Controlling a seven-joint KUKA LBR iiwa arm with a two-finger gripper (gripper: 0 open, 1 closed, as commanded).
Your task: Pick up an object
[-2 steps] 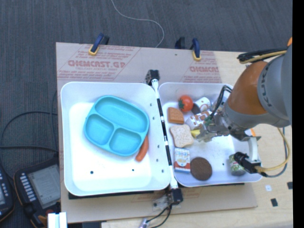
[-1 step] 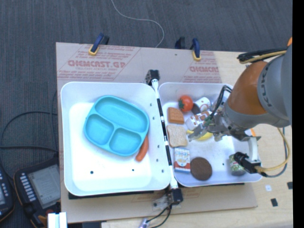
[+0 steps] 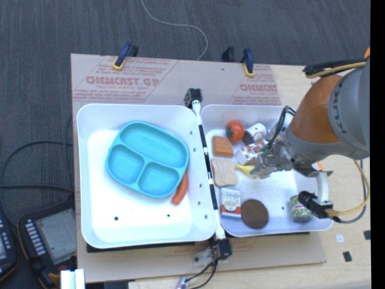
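My gripper (image 3: 260, 166) reaches down into the right bin (image 3: 274, 111), over a small yellow piece (image 3: 243, 168) and a pale wrapped item (image 3: 248, 153). A red tomato (image 3: 234, 130), a waffle-like cracker (image 3: 222, 146) and a slice of toast (image 3: 225, 172) lie to its left. A small carton (image 3: 230, 200), a brown round cookie (image 3: 254, 213) and a small can (image 3: 299, 209) sit near the bin's front. Nothing can be seen held between the fingers.
The left bin (image 3: 96, 125) holds a blue three-compartment plate (image 3: 148, 159) and an orange carrot-like stick (image 3: 180, 189) by the plate's right edge. A black divider (image 3: 203, 155) separates the bins. Clamps sit at the board's back edge.
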